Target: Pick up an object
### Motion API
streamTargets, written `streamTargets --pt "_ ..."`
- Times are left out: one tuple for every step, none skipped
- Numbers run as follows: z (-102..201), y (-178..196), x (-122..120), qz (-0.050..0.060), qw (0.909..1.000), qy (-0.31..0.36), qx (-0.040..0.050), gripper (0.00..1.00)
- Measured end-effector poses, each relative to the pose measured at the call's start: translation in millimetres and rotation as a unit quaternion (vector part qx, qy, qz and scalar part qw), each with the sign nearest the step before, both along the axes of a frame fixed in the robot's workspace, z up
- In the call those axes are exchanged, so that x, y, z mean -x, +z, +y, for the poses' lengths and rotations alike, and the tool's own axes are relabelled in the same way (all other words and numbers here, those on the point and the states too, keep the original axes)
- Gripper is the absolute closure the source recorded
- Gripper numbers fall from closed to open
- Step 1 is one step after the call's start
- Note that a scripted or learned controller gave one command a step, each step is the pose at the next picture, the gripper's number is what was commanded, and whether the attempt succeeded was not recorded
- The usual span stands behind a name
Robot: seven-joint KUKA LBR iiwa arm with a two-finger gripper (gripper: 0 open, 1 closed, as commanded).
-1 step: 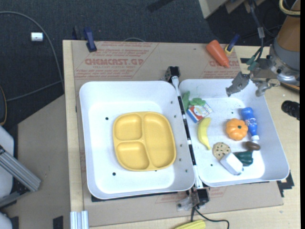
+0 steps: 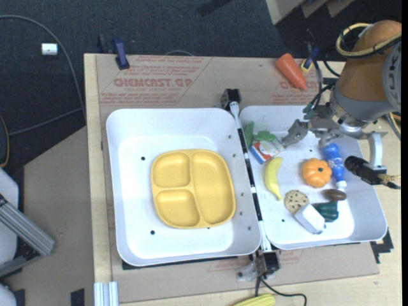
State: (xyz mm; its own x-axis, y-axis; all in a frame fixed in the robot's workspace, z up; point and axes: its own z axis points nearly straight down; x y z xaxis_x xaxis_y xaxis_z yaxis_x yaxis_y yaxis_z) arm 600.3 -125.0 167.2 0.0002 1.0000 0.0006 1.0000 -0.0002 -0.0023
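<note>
Jaws: whether they are standing apart or together cannot be told, since the gripper (image 2: 303, 131) is showing as a grey blur low over the right bin (image 2: 373, 217). Nothing is seen between them.

Well to their left, a yellow divided plate (image 2: 192, 188) is lying in the left bin (image 2: 118, 127). Just left of the jaws a green item (image 2: 263, 134) and a striped packet (image 2: 262, 150) are lying; below them, a banana (image 2: 273, 177) and a cookie (image 2: 296, 200); below and right, an orange pumpkin (image 2: 317, 172) and a blue bottle (image 2: 333, 159).

Judgement: the arm is approaching and no object is yet secured. The next move is calling for a descent centred on one item, probably the packet, clear of its neighbours.
</note>
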Motion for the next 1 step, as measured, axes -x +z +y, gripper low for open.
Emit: streamTargets --pt "31.2 -60.2 -13.8 0.000 1.0000 0.001 -0.0004 0.00"
